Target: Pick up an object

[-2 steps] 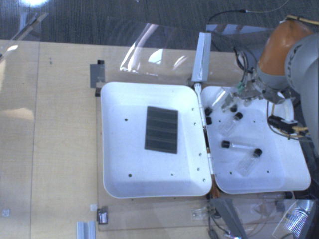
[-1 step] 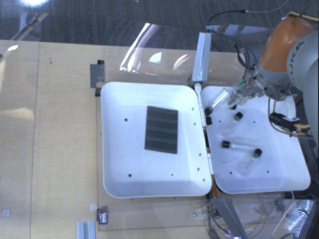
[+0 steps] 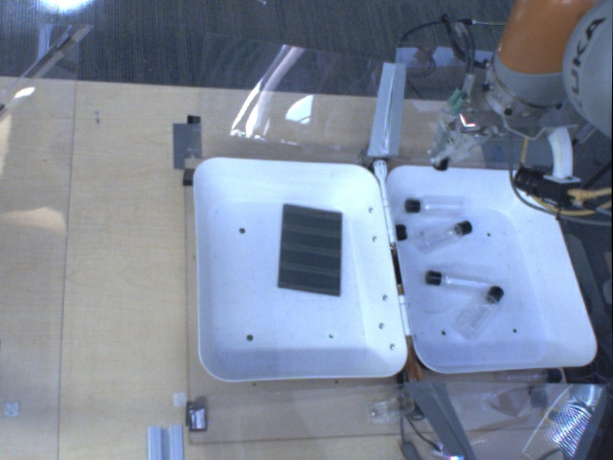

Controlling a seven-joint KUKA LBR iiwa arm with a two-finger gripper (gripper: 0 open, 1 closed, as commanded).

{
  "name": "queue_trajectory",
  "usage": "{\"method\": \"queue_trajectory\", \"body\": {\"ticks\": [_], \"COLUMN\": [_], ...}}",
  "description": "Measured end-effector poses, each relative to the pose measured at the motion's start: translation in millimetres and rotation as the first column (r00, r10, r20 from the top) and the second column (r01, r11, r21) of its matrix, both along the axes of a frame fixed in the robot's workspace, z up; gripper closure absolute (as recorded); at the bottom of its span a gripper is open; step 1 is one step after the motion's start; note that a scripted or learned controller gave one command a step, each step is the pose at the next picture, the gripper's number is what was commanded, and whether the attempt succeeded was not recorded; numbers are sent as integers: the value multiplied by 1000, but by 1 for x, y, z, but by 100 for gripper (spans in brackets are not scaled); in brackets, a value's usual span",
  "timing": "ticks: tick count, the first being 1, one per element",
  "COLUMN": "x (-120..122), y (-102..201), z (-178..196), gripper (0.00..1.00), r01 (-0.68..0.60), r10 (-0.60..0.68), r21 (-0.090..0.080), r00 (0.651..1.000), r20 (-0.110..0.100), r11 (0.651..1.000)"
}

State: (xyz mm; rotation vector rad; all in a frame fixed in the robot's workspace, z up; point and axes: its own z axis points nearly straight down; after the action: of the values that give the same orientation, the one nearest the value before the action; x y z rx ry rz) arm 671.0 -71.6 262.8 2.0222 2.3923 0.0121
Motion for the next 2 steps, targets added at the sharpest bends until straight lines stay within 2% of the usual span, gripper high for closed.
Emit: {"method": "queue_trajectory", "body": {"ticks": [1,2], "x": [-1,-1], "y": [40,86], "z": [21,8], "gripper": [100,100], "r01": [-25,-22], "r10": [25,22], "r21": [-1,1], "r00": [1000,1000], "r20": [-3,-6], "r11": [1000,1000]}}
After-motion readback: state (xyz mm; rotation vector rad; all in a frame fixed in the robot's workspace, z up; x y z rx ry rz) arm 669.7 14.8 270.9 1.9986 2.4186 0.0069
